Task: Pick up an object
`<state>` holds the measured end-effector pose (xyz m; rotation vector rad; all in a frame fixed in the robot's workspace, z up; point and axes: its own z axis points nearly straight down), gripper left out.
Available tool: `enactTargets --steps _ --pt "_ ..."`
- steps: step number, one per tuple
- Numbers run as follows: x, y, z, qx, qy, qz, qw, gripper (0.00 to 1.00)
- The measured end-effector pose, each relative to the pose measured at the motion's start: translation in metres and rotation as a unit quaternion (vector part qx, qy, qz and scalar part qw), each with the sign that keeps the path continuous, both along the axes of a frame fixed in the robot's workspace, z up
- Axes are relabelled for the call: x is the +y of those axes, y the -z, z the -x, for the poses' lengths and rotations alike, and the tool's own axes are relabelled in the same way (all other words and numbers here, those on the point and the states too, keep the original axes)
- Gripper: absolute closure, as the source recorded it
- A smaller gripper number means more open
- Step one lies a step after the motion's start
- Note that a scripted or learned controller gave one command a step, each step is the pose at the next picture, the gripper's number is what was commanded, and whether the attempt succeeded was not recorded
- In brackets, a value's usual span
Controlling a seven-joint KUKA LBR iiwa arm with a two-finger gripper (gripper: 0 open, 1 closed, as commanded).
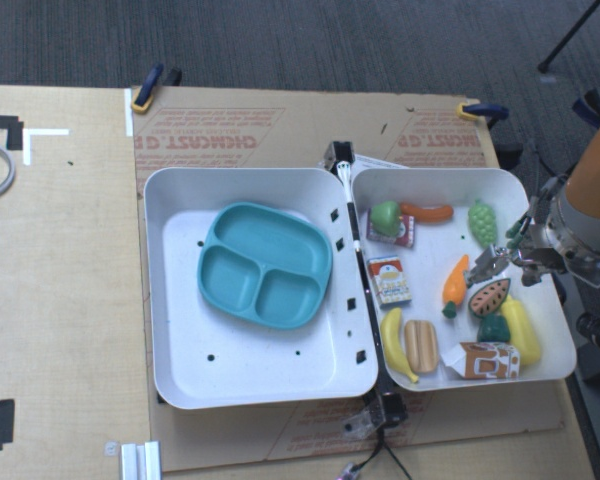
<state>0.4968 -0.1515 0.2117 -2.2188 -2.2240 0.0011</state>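
The shallow white plastic left bin (180,368) holds a teal plastic divided tray (265,266), lying toward its back. Directly right of that bin, touching along the inner wall, sits the shallow white plastic right bin (420,180). Inside it, nearest the left bin, lie a green toy apple (385,216) at the back, a small printed carton (389,281) before it, and a yellow toy banana (394,344) at the front. A toy hot dog (420,345) lies just right of the banana.
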Motion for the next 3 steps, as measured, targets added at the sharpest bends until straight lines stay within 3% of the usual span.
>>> enactTargets --steps 1,2,3 --pt "0.022 0.076 -0.056 0.0 0.038 -0.0001 0.9993 0.0" --pt "0.021 0.119 -0.064 0.0 -0.272 -0.0003 0.9624 0.0" --pt "0.032 0.119 -0.028 0.0 -0.336 -0.0004 0.9419 0.0"
